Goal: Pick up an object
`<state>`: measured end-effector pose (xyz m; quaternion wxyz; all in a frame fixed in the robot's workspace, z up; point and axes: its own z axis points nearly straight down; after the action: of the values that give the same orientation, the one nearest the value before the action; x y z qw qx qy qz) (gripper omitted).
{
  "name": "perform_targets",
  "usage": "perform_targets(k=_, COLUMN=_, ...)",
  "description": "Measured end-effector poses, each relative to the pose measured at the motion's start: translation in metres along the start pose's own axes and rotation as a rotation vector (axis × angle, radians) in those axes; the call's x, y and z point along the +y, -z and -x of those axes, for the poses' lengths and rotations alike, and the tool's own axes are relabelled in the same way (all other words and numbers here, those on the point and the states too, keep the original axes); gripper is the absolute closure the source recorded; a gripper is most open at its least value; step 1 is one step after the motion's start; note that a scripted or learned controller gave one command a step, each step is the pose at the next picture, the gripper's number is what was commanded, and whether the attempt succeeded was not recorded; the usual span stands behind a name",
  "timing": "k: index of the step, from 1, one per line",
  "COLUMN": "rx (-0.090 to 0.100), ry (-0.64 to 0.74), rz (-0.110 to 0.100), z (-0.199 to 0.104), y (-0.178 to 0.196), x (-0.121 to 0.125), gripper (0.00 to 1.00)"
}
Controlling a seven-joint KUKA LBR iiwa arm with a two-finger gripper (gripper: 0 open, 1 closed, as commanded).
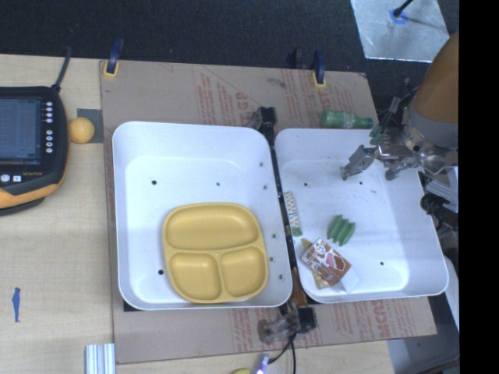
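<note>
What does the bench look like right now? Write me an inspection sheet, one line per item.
Surface: cardboard sheet under two white bins, left bin and right bin.
Job's things: green pod, snack packet and label strip in right bin.
Clutter: yellow divided tray in left bin; green bottle and yellow ball outside.
Grippers: gripper over right bin's far side, jaws spread, nothing between.
Cables: wire at near edge.
Surroundings: teach pendant at left.

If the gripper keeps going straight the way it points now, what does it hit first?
Probably the bare floor of the right bin. The gripper points left and down, above the green pods and snack packet; its height is unclear.
</note>
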<state>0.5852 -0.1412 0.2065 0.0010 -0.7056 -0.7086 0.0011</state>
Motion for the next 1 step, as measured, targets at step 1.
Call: perform_targets(k=1, rx=0.0, ry=0.001, rz=-0.002, z=0.0048, y=-0.1044, x=-0.0783, gripper=0.0)
